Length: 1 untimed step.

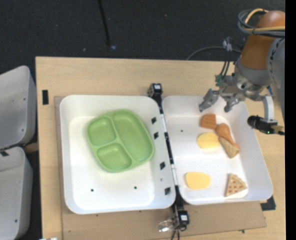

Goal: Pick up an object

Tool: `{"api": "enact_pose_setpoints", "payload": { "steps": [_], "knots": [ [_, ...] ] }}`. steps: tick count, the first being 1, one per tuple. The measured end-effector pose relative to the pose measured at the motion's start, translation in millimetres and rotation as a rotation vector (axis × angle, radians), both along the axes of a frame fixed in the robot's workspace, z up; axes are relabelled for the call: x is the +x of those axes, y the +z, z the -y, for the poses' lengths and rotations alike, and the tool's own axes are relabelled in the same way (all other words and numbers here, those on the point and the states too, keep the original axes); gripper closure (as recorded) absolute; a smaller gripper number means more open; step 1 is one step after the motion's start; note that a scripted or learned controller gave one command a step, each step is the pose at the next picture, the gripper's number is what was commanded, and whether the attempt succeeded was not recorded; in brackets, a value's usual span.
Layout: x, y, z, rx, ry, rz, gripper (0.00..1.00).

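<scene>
Grey arm (pixel 260 49) in from right, gripper (pixel 219 101) above far edge of right bin (pixel 258 184), jaws spread wide, holding nothing. Just below gripper, apart from it: orange chunk (pixel 208 120). Beside that, drumstick (pixel 227 139) touching pale yellow round piece (pixel 208 141). Near front of bin: yellow oval piece (pixel 197 180), pizza slice (pixel 235 185). Left bin (pixel 70 189): green three-compartment plate (pixel 120 140).
</scene>
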State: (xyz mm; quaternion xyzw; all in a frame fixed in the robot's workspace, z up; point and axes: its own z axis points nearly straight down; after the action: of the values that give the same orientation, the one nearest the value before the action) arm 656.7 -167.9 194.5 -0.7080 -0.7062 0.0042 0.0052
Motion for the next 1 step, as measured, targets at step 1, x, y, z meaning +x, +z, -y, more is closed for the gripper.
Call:
{"api": "enact_pose_setpoints", "payload": {
  "steps": [1],
  "knots": [
    [3.1, 9.2, -0.3, -0.002, 0.002, 0.014, 0.00]
  ]
}}
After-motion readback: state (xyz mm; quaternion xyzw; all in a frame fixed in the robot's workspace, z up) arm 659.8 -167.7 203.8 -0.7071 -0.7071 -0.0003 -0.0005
